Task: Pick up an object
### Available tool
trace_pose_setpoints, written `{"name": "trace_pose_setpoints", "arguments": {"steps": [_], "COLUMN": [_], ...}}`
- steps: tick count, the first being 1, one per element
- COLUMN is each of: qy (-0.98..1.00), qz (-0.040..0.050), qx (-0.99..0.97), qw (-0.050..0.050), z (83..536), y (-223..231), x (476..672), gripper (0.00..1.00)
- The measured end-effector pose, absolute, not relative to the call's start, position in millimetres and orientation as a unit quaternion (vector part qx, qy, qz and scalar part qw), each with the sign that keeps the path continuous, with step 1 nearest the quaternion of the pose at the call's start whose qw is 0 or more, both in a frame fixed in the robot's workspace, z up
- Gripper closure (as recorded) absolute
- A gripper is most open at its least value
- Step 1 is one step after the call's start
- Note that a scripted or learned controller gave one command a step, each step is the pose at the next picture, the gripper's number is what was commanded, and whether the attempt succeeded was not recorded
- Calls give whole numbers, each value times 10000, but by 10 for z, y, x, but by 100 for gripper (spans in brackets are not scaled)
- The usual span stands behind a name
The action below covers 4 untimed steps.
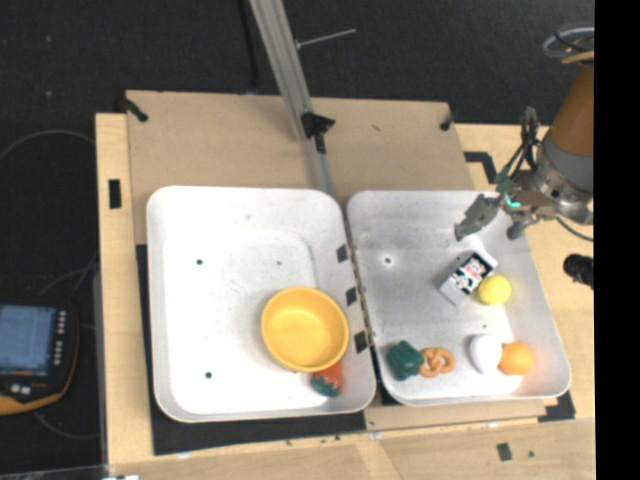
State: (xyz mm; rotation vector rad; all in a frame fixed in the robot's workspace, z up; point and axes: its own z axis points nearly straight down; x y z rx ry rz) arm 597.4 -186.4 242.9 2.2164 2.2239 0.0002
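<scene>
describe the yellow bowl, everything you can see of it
The yellow bowl is round, plain and glossy, plastic by its look, with a thick rim and a paler inside. It stands upright, mouth up, with nothing showing inside it. It sits in the left bin, toward that bin's near right corner, close to the wall shared with the right bin. A small red and green thing peeks out from under its near edge, touching or overlapped by the rim; I cannot tell which.

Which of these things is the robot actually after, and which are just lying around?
Could be picked, all in the right bin:
end effector above them
small box
yellow ball
orange ball
white object
pretzel
green object

Lying about, left bin:
yellow bowl
</scene>
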Motion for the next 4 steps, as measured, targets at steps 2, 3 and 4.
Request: {"name": "trace_pose_setpoints", "arguments": {"steps": [2, 3, 4], "qy": [7070, 7063, 7048], "qz": [-16, 30, 49], "qx": [7072, 7078, 7092], "qw": [-8, 107, 136], "z": [1499, 1252, 1372], "y": [-1908, -1948, -1962], "x": [5845, 5899, 5914], "gripper": [0, 0, 100]}}
